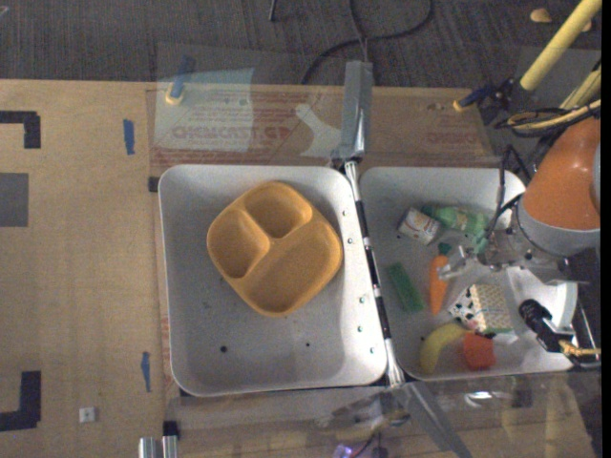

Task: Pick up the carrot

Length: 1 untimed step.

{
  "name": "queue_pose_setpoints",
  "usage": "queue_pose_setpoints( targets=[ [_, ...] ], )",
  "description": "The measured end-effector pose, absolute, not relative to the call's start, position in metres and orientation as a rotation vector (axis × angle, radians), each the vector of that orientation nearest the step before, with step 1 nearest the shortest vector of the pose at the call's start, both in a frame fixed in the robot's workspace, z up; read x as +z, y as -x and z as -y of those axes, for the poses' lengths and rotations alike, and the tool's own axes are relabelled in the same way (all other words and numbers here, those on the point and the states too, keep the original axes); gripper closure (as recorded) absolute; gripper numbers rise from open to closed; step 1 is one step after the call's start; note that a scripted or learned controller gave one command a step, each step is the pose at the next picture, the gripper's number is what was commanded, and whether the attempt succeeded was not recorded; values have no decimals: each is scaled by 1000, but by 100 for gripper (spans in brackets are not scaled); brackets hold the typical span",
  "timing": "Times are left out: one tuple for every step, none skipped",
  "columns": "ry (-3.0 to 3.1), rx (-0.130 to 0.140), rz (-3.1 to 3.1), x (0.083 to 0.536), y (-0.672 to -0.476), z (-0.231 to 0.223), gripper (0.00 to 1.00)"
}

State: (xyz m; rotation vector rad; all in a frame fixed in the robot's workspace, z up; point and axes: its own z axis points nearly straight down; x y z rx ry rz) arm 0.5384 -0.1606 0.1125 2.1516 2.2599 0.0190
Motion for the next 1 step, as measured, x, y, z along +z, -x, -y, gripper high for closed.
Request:
queue_pose_setpoints(
  targets=[
    [-2079, 17, -2312, 102, -576, 172, 0]
  ],
)
